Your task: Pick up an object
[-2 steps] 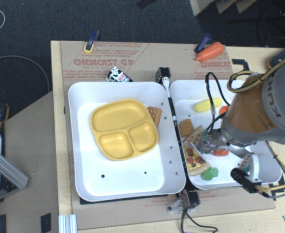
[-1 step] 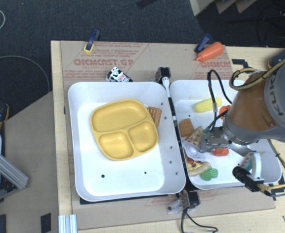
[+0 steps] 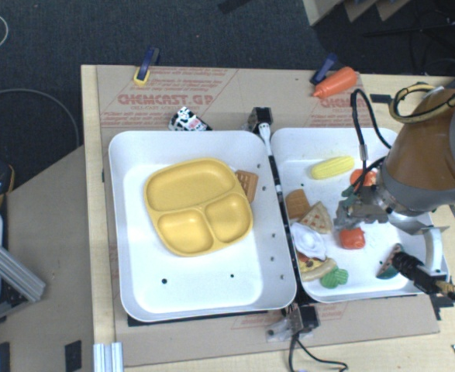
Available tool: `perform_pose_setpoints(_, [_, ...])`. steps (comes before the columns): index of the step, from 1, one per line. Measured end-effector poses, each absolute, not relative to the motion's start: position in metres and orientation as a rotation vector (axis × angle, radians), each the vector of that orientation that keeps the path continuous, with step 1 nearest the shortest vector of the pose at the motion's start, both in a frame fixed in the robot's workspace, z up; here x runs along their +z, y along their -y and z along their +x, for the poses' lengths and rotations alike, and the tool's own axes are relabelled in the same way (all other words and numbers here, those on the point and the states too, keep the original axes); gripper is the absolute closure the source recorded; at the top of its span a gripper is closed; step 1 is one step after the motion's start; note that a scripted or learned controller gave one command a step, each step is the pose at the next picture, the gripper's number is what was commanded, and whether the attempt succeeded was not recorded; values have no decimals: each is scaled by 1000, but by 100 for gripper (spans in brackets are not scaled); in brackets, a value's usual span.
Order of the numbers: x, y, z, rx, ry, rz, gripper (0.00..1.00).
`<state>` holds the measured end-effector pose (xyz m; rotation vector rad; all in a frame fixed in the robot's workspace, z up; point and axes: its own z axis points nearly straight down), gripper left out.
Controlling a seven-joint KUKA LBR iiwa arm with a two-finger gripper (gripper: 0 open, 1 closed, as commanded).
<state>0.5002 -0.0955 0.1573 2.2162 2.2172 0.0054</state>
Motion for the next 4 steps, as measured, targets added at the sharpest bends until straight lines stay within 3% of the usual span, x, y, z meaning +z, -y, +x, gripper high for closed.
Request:
perform_pose_setpoints(1, [213, 94, 512, 7, -2219, 2215, 100])
perform_pose_setpoints(2, [226, 94, 513, 3, -2220, 2217, 100])
perform_pose_setpoints(4, [213, -11, 535, 3, -2228, 2213, 100])
